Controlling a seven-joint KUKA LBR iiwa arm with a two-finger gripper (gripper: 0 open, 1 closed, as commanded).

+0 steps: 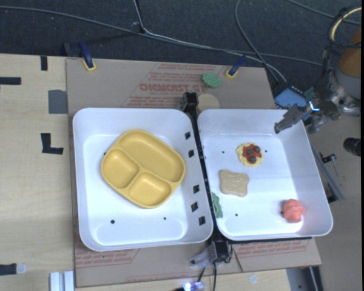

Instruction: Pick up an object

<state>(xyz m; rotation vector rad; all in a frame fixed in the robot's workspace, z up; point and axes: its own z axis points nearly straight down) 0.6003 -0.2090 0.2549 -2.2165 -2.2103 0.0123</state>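
Pincer [289,122] poised over the right bin's [303,139] top-right corner; we cannot tell its state.
In that bin we see a small pizza toy [250,153], a tan cookie-shaped piece [233,182] and a pink lump [293,210]; the left bin [91,223] holds a yellow divided tray [143,167].

Pizza toy [250,154], biscuit [233,182], pink lump [293,210], right bin.

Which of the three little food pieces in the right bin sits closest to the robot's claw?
The round yellow piece with red topping; the gripper hovers past the bin's upper right corner.
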